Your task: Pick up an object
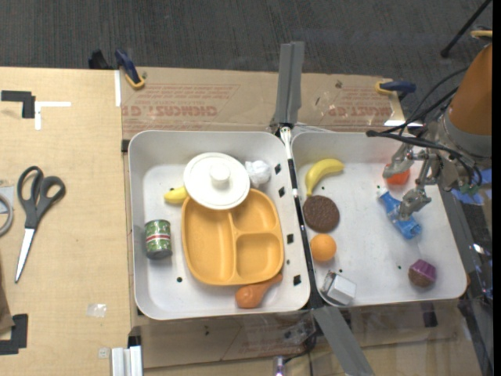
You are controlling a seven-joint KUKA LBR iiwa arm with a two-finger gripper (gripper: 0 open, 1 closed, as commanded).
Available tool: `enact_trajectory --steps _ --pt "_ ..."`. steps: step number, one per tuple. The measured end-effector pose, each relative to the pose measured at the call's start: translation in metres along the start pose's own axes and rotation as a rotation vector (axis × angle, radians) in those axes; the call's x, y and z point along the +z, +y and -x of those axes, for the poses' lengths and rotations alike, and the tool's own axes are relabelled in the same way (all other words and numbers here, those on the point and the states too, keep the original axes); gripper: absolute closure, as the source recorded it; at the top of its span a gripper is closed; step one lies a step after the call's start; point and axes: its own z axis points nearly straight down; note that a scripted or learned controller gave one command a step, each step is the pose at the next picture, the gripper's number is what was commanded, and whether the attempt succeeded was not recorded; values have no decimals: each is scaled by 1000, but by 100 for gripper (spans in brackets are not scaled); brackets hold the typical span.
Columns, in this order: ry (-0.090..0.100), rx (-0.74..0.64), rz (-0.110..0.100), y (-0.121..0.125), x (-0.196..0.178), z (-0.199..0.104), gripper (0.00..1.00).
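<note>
**Mia:** What is sitting on the bench (63,288)?

**Ben:** Two white bins are lying side by side. The left bin (139,210) is holding a big yellow tray (231,241) in its middle, and a round white lid (217,180) is resting on the tray's far edge. The right bin (368,276) is holding the little things, well apart. I am guessing they are spread out so the arm can take one alone.

**Mia:** Where is the arm (479,100) reaching?

**Ben:** It is coming in over the right bin's right edge. The gripper (413,190) is hanging by that edge, pointing down, just above a blue thing (398,214).

**Mia:** Is the gripper holding it?

**Ben:** I am not seeing anything held. I cannot tell if the jaws are apart or together, because the gripper is looking too small and tangled with wires.

**Mia:** So which thing is it going for?

**Ben:** I am thinking the blue thing, since it is lying right under the gripper, near the right edge. It is looking bright blue, small and a bit bent. A red thing (397,177) is lying just beside it, toward the far edge.

**Mia:** What else is lying there?

**Ben:** A banana (322,172), a brown cookie (321,212) and an orange (322,247) are lining up along the left edge. A purple thing (422,272) is sitting near the near right corner.
</note>
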Motion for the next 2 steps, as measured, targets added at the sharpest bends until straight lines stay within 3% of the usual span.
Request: enact_trajectory --steps 1,2 --pt "2 69 1 -29 85 -21 0" --pt "-3 65 -1 -28 74 -18 100"
